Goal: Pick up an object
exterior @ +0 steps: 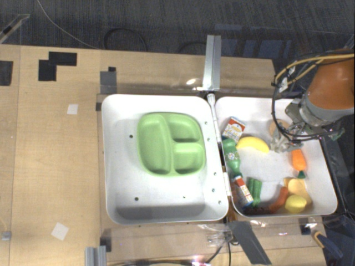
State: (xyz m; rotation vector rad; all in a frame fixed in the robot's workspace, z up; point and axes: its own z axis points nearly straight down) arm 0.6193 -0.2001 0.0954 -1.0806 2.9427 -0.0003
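Yellow lemon (253,144) in right bin (331,201), end effector (280,142) just beside — carrot (299,160) near

green tray (169,143), yellow lemon (252,144), orange carrot (299,160)

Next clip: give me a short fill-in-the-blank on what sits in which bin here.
1. The green divided tray lies in the ___ bin.
2. The lemon lies in the ___ bin.
3. The carrot's body is coloured ___.
4. The tray has ___ compartments.

Missing words: left; right; orange; three
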